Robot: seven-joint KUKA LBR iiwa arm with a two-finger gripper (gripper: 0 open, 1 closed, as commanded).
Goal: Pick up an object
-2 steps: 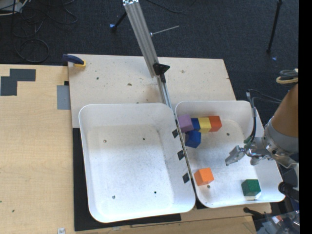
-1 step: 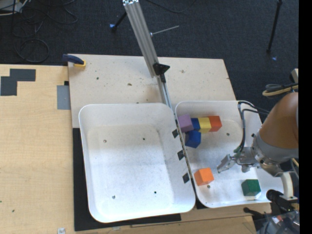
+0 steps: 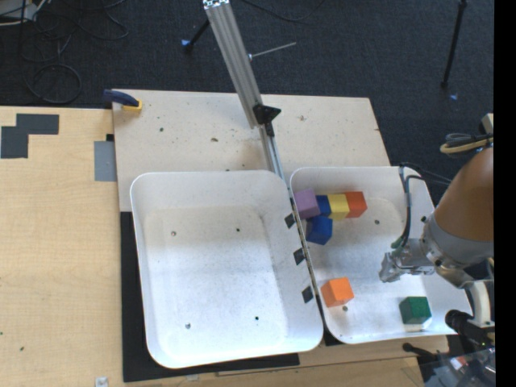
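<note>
In the right bin [image 3: 367,244], a purple block [image 3: 305,203], a yellow block [image 3: 339,205] and a red-orange block [image 3: 356,203] stand in a row at the far left corner, with a blue block [image 3: 320,230] just in front of them. An orange block [image 3: 337,291] lies near the bin's front left wall. A green block [image 3: 415,310] rests in the front right corner. My gripper [image 3: 393,269] hangs low over the bin's right side, between the orange and green blocks and above the green one in the picture. I see no block in it.
The left bin [image 3: 210,264] lies beside the right one, sharing a divider with black clips [image 3: 298,256]. A slanted aluminium post [image 3: 238,59] rises behind the bins. A blue clamp [image 3: 122,99] sits at the board's far left corner.
</note>
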